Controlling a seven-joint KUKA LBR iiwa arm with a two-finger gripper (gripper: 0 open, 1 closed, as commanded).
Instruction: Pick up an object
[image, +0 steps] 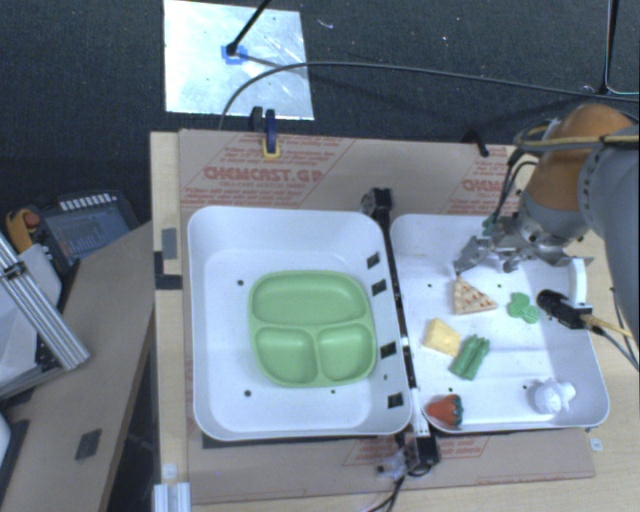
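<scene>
Both white bins are seen to be of smooth plastic with a soft sheen. The green divided tray in the left bin is likewise of smooth plastic, matt in finish. A flat brown board printed with red lettering is laid under the bins; it looks like cardboard or wood. At upper left a crinkled, shiny foil-like sheet is seen. The arm is finished in smooth grey and glossy orange, and the pincer appears metallic.

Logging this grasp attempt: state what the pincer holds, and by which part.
Nothing. The pincer hangs above the right bin, just over the waffle wedge, with nothing between its fingers.
</scene>
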